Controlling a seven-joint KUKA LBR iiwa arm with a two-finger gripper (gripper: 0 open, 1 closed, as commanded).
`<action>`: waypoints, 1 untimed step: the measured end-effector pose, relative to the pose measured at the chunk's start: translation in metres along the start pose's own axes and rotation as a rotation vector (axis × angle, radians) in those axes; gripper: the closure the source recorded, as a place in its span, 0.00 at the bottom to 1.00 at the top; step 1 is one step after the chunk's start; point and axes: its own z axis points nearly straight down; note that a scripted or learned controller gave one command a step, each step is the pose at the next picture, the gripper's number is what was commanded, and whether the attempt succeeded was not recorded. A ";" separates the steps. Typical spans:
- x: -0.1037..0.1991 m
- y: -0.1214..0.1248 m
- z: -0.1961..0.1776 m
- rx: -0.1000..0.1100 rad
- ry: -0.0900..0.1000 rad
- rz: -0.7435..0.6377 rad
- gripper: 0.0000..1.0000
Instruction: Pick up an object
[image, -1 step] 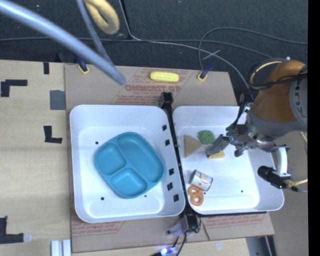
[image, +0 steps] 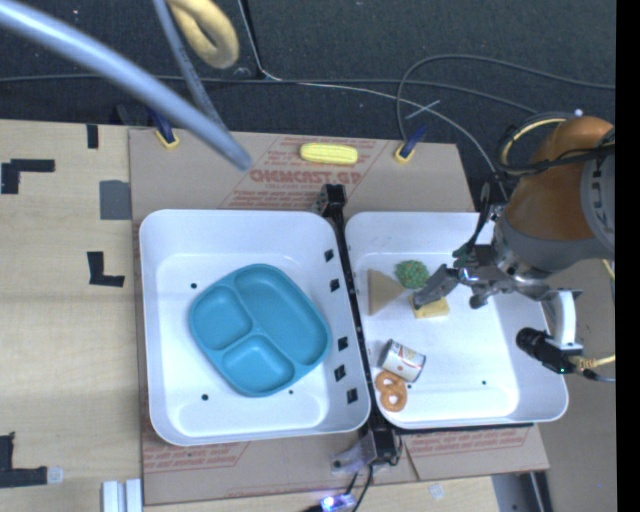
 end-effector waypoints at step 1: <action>0.008 -0.004 0.061 0.005 0.000 0.000 0.00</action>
